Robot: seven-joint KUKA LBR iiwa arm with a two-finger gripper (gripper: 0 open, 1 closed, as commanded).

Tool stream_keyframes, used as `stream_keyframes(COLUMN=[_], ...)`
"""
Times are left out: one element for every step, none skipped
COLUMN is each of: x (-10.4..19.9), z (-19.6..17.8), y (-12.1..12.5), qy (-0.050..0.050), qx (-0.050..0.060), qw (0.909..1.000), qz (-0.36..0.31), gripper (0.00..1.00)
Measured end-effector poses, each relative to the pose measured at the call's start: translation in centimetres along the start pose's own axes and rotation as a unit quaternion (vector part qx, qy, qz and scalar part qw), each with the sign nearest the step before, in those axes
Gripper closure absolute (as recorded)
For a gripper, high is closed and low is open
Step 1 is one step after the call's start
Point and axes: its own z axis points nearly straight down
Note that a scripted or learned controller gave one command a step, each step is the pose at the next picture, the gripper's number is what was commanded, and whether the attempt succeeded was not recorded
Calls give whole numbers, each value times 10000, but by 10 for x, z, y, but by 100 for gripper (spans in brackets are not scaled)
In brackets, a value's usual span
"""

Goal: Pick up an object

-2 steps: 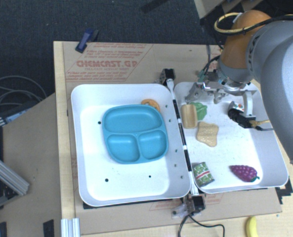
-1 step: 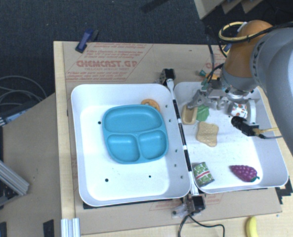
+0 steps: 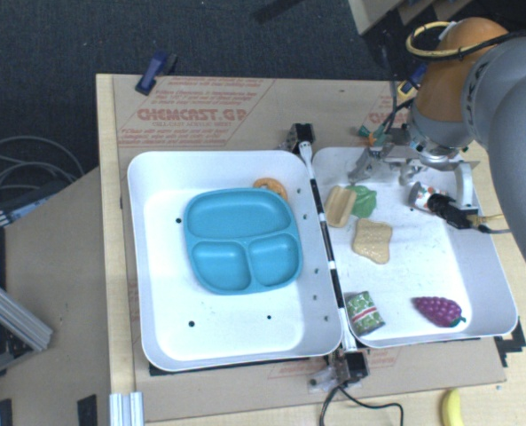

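Note:
My gripper [image 3: 406,170] hangs over the back of the right bin [image 3: 484,264], under the grey wrist with its orange band. Just to its left lie a green piece [image 3: 364,201] and a tan slice [image 3: 339,207], side by side and touching. A second tan slice [image 3: 372,240] lies a little nearer the front. Purple grapes [image 3: 437,309] and a small green and red packet [image 3: 363,312] rest near the front wall. I see nothing held in the gripper.
The left bin [image 3: 156,264] holds a blue divided plate [image 3: 242,238] with a small orange item [image 3: 270,185] behind it. A black clamp [image 3: 303,136] sits at the back between the bins. A blue clip [image 3: 156,73] lies on the board's far left corner.

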Motion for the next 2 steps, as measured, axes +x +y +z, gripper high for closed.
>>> stream_keyframes(x=[26,27], z=[21,20], y=[-87,-99], qy=[7,-2], qx=[-17,-40], qw=[10000,10000], qz=[5,18], gripper=[0,0])
